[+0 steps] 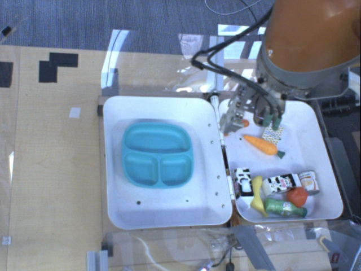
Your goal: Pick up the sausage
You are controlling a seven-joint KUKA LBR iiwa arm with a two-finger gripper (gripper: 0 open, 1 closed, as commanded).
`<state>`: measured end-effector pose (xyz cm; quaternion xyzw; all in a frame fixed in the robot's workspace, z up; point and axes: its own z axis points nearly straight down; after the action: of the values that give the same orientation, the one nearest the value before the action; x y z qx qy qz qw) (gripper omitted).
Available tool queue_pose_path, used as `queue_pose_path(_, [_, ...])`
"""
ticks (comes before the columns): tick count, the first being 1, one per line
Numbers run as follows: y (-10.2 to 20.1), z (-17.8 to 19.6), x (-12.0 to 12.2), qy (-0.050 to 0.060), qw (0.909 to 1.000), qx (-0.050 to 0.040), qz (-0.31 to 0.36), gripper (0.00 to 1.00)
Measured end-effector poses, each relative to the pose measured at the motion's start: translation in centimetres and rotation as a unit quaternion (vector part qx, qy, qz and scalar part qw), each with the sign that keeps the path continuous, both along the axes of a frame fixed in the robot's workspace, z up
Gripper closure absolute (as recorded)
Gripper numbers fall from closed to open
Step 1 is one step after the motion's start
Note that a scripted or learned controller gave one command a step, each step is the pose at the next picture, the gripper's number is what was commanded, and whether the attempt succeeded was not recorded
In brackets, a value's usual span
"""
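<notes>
While the end effector (246, 116) hangs at 10 o'clock in the right bin (307, 137), grip unreadable, reddish sausage (243, 123) tip beneath, axis unclear, bin wall close, carrot (260, 144) at its 4 o'clock.

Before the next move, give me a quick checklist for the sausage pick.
1. Target identified: cannot tell. A small reddish piece lies by the gripper, too hidden to name.
2. Gripper over the right bin: ok.
3. Anything held: cannot tell.
4. Carrot apart from the gripper: ok.
5. Blue plate in the left bin, out of the way: ok.
</notes>
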<state>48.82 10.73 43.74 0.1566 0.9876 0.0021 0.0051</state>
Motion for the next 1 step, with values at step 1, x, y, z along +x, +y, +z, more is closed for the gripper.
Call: queue_pose_path(1, [0.10, 1.33, 0.16, -0.005, 1.0000, 0.0013, 0.001, 1.00])
